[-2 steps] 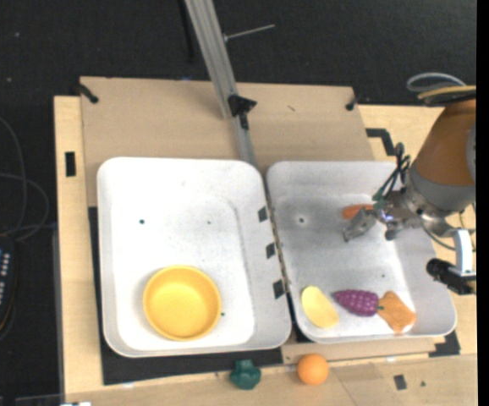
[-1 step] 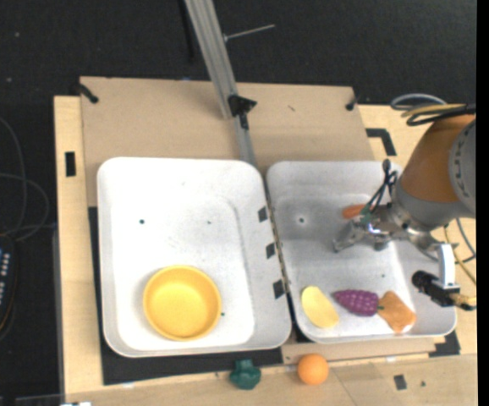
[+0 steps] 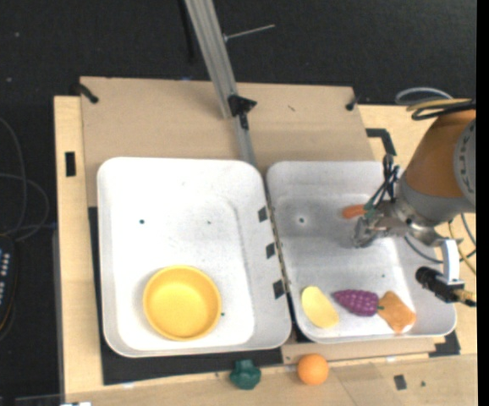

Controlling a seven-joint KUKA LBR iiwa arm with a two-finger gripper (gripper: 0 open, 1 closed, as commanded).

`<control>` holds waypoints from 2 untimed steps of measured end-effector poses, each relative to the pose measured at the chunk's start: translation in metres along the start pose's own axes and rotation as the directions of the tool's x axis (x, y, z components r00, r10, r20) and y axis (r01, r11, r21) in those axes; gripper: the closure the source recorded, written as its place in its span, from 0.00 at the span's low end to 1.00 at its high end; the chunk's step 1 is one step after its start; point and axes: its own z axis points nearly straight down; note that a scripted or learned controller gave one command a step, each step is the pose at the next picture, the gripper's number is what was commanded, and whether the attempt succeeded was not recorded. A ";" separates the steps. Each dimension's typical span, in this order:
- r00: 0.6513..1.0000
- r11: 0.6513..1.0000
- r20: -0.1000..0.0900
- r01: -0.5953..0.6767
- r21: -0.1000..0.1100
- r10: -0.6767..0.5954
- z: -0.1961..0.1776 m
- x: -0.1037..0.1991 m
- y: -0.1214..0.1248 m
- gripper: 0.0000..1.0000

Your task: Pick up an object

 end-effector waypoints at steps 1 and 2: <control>1.000 1.000 0.000 0.007 -0.003 -0.007 -0.059 0.004 -0.005 1.00; 1.000 1.000 0.001 0.007 0.000 -0.007 -0.101 -0.001 -0.002 1.00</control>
